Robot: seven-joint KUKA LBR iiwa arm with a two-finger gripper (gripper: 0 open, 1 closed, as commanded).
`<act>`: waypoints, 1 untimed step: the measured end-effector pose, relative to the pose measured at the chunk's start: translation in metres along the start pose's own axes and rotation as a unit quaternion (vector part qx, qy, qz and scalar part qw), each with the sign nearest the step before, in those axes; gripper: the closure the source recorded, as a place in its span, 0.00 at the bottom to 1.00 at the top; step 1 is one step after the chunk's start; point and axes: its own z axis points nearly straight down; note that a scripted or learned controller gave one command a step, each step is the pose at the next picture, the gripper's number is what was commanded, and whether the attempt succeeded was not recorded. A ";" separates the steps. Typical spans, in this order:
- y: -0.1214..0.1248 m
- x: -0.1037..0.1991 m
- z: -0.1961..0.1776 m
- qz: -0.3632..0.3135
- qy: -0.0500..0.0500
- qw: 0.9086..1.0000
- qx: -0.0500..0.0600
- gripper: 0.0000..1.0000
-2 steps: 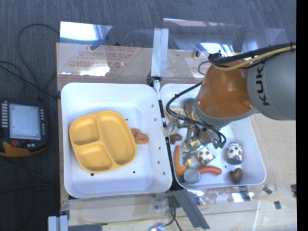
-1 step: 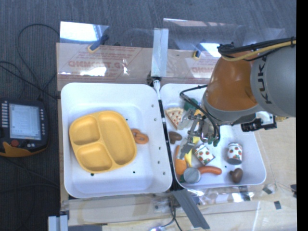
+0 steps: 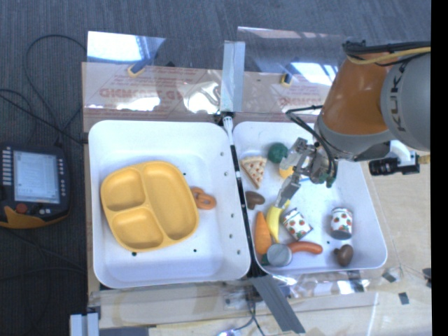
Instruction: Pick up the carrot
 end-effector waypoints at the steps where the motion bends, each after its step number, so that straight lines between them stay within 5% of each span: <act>1: -0.023 -0.054 0.052 0.017 0.003 1.000 0.001 0.00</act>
